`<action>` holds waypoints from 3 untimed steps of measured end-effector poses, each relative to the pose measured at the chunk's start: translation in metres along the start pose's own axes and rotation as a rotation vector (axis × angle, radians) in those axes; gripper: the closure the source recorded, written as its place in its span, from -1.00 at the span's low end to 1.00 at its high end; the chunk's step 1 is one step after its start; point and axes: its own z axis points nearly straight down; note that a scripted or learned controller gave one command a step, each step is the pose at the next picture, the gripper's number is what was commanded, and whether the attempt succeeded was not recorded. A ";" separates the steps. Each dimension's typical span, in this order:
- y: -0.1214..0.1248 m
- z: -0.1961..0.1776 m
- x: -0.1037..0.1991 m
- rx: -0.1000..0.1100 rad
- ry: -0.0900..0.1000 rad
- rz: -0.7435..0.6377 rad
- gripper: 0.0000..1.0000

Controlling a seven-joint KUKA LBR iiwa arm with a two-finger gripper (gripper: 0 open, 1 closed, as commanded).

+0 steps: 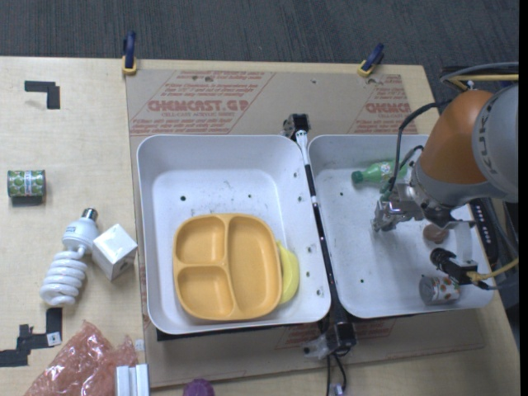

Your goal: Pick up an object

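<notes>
My gripper (386, 219) hangs low over the middle of the right bin (355, 291), with the grey arm and its orange band above it at the right. A small green bottle (374, 172) lies on its side near the bin's far wall, just up and left of the gripper. A small brownish object (435, 233) sits to the gripper's right, partly hidden by the wrist. A small grey and brown object (436, 290) rests in the bin's near right corner. I see nothing held in the gripper.
The left bin (157, 188) holds a yellow divided plate (227, 266) with a yellow banana-like piece (289, 272) at its right edge. On the bench to the left lie a spiral light bulb (68, 260), a white cube (115, 251), a green can (26, 184) and pink mesh (78, 361).
</notes>
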 end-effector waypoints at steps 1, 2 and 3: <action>0.083 -0.001 0.019 -0.001 -0.001 -0.003 -1.00; 0.031 0.000 0.037 0.001 0.000 0.000 -1.00; 0.020 0.000 0.036 0.001 0.001 0.000 -1.00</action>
